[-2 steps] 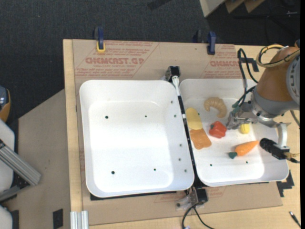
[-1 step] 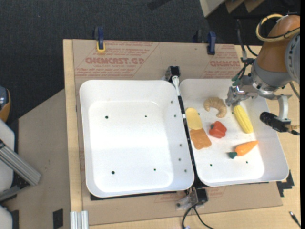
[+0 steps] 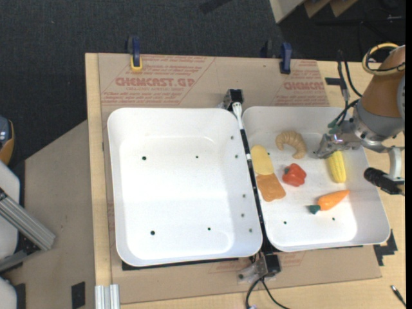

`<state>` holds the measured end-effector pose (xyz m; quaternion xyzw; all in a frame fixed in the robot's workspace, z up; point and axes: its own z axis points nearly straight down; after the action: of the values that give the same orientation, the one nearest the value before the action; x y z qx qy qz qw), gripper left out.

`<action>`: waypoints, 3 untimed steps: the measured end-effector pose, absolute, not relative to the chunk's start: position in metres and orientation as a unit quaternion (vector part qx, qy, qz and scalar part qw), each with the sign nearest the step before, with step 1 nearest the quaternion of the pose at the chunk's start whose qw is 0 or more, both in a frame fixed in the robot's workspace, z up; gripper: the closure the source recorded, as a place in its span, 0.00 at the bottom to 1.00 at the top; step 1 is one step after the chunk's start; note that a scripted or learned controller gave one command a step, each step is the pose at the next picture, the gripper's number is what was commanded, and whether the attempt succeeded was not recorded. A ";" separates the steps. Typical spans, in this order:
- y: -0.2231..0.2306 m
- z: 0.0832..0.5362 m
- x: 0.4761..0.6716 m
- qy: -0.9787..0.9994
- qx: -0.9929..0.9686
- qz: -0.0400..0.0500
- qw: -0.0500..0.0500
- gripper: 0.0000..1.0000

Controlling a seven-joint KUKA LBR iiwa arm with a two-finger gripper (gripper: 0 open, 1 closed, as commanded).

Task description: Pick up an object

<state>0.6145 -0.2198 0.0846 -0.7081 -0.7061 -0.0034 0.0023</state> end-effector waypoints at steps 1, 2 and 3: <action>-0.220 0.087 0.561 -0.708 -0.706 -0.004 0.002 1.00; -0.220 0.085 0.491 -0.707 -0.707 -0.002 0.005 1.00; -0.224 0.164 0.511 -0.708 -0.706 -0.002 -0.005 1.00</action>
<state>0.5106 -0.2243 0.1640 -0.7064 -0.7077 -0.0016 -0.0046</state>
